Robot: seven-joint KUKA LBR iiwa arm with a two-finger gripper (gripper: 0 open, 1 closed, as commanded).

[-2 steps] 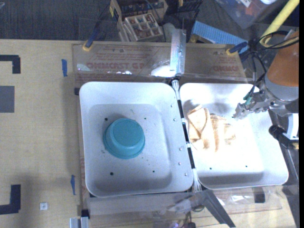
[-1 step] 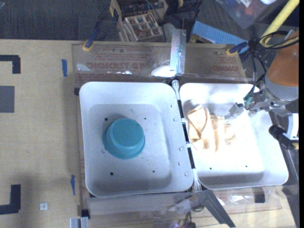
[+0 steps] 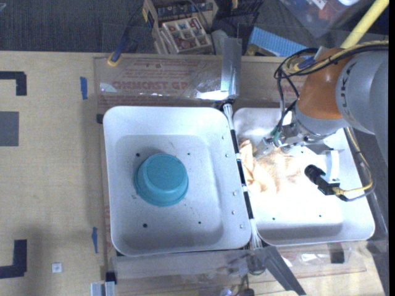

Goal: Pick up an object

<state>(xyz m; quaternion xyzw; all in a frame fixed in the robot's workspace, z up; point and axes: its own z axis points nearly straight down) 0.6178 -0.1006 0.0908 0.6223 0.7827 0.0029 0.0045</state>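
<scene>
Two bins sat side by side on the bench [image 3: 49, 184], their inner walls touching. A bowl [image 3: 162, 179] lay upside down in the left bin [image 3: 123, 125], left of its middle. A crumpled cloth [image 3: 271, 171] lay in the right bin [image 3: 321, 227], against its left wall. The arm [image 3: 345, 91] reached over that bin from the right, its claw [image 3: 276, 139] just above the cloth's far end.

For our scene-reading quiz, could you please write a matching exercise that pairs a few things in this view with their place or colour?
Things:
1. blue bowl
2. pale crumpled cloth
3. band on the arm
4. left bin

Descriptions:
A. orange
B. in the right bin
C. upside down in the left bin
D. white

Pairs: 1-C, 2-B, 3-A, 4-D
</scene>
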